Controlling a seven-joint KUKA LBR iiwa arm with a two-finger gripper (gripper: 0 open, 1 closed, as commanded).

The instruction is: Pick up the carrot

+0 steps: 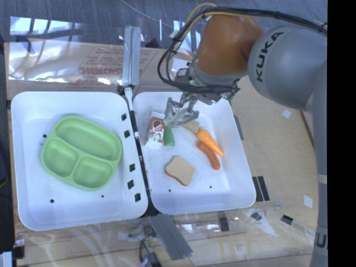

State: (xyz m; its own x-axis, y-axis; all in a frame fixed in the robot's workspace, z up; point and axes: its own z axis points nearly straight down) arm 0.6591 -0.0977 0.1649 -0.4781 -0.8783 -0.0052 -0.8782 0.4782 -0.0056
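Nearest the camera, at the front of the right bin (pixel 239 191), a slice of bread (pixel 179 171) lies flat on the white floor. Just behind it and to the right lies the carrot (pixel 209 141), bright orange, slanting from upper left to lower right, with a darker orange sausage-like piece (pixel 210 156) close along its lower side. A pale wedge of food (pixel 191 127) sits at the carrot's upper end. To the left, near the wall between the bins, a small carton (pixel 156 131) stands beside a green piece (pixel 168 137). The left bin (pixel 28 204) holds a green divided plate (pixel 82 152) with three compartments. Farther back, the gripper (pixel 179 114) hangs low over the right bin, above the carton and the pale wedge, up and to the left of the carrot and not touching it. Its metal fingers (pixel 172 112) stand close together with nothing visible between them. Behind it rises the arm (pixel 289 60), grey with an orange band.
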